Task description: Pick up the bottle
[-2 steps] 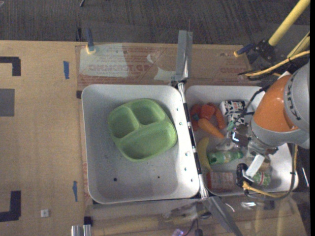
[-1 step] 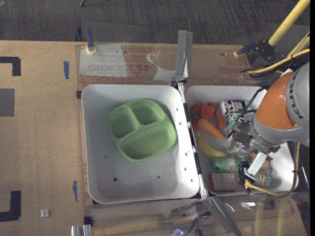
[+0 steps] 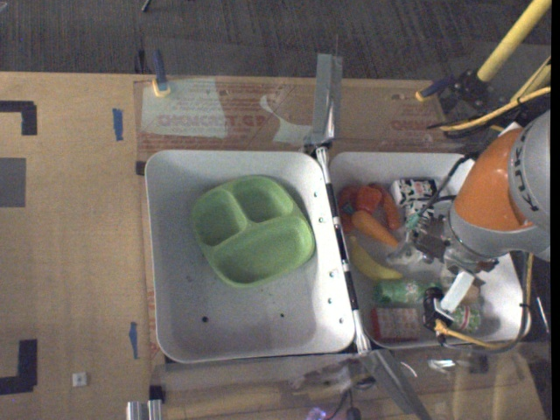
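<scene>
The bottle point(image 3: 413, 189), as far as I can tell, is the small white one with black marks. It lies on its side at the far edge of the right bin point(image 3: 507, 287), close to the back wall. Its details are too small to read.

Green divided plate point(image 3: 254, 230) near left bin's point(image 3: 175, 322) middle; carrot point(image 3: 374, 229) and banana point(image 3: 374, 266) by right bin's point(image 3: 503, 300) left wall.
</scene>
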`<state>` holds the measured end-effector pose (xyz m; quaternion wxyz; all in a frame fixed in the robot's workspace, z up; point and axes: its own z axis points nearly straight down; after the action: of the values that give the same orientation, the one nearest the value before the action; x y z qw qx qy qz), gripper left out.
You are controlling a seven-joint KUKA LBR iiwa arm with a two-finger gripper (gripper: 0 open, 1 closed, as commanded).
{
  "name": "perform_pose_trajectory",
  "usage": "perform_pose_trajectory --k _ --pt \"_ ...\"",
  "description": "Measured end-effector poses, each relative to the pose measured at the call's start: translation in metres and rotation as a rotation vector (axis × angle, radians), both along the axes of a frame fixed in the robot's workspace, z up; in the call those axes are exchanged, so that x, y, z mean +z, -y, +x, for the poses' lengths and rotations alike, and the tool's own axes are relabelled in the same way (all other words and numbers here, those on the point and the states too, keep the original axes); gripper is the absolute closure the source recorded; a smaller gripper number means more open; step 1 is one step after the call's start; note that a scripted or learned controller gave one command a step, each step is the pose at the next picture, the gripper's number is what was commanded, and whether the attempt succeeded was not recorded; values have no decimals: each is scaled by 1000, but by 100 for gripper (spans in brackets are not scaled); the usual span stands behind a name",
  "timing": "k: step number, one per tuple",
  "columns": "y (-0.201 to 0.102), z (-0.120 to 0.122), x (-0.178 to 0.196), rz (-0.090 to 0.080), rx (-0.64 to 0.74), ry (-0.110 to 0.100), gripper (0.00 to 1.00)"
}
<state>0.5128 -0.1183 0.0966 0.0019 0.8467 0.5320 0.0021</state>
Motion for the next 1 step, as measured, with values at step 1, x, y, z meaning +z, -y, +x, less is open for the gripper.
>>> perform_pose_trajectory --k 1 --pt "1 -31 -10 1 6 0 0"
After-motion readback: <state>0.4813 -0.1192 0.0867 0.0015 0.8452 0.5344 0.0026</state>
